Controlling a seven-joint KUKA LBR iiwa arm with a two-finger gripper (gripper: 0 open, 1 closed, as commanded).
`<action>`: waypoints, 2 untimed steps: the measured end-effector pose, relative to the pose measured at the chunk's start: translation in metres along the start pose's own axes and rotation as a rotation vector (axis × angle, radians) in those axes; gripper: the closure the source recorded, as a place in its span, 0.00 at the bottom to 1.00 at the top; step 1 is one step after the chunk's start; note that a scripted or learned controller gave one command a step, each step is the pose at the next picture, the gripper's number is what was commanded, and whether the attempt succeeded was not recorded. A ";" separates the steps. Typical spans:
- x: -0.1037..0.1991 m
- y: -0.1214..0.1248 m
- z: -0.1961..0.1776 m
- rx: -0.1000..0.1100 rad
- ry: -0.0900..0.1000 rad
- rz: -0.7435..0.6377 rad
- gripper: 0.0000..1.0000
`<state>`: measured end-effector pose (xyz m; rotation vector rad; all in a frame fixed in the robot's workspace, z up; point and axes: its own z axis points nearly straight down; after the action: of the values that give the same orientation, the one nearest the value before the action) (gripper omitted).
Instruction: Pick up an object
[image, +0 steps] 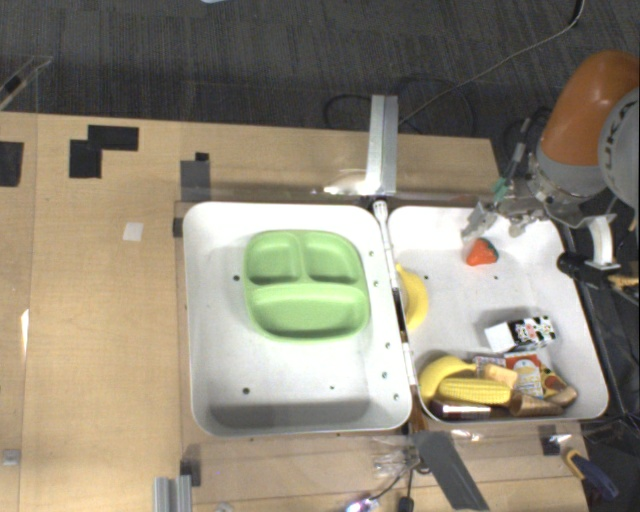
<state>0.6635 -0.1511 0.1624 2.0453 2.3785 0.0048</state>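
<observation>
A: Gripper first. You've got it at the far end of the right bin, thin metal fingers hanging just above a small orange-red wedge. Jaws look spread, nothing between them.

B: Touching the wedge?

A: Can't tell, it's right at the tips. The wedge lies on the bin floor, near the far wall, well apart from the rest.

B: What else could you pick in that bin?

A: Near end is a heap: smooth yellow banana, ribbed corn cob lying across it, brown roll-shaped piece, printed cartons too small to read. Just beyond the heap, a white block beside a small black-and-white box. Rounded yellow piece sits against the left wall, by the divider between the bins.

B: Left bin?

A: You see a glossy white shallow bin with rounded corners. In it, one matte green plastic tray, three compartments, two small on the far side, one wide on the near side, lying flat towards the far half.

B: Arm?

A: Grey with an orange band, coming in from the right, above the far right corner.
</observation>
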 end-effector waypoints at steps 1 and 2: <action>0.009 -0.010 0.074 -0.005 -0.001 -0.008 0.00; 0.011 -0.006 0.060 -0.015 -0.001 -0.009 1.00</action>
<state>0.6564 -0.1413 0.1026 2.0280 2.3799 0.0212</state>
